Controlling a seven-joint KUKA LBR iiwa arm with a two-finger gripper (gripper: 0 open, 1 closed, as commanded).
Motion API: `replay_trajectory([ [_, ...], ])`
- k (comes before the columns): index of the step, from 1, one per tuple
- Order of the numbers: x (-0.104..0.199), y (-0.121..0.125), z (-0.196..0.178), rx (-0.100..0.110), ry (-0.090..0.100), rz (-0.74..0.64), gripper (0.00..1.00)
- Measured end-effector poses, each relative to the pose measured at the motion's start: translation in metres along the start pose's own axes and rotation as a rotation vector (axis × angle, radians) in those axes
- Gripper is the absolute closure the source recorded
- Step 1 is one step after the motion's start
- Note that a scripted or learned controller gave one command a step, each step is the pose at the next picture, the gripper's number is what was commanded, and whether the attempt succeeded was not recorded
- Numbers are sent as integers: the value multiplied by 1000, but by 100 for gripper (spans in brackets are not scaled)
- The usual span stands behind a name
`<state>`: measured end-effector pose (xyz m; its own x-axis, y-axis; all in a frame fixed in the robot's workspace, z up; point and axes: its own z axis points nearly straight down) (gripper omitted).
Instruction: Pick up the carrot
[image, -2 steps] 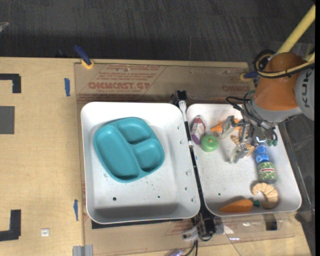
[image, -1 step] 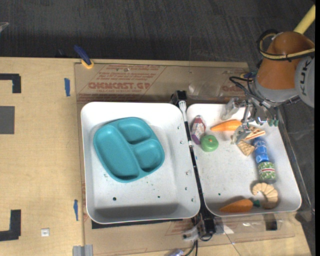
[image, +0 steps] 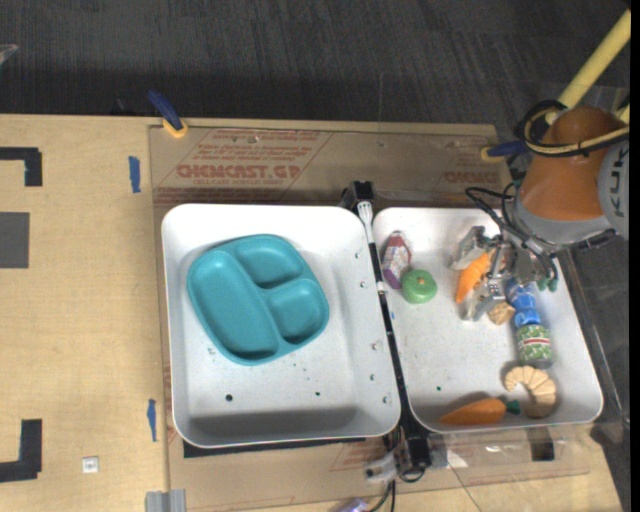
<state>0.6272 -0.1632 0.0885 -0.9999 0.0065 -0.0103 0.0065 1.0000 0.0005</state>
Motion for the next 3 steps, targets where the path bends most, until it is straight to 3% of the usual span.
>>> replay_trajectory([
  [1,-5,1,-16,2,-16,-2,100],
  [2,-5,2,-14,2,-14,-2,0],
  [3,31,-7,-1,1,-2,-37,0],
])
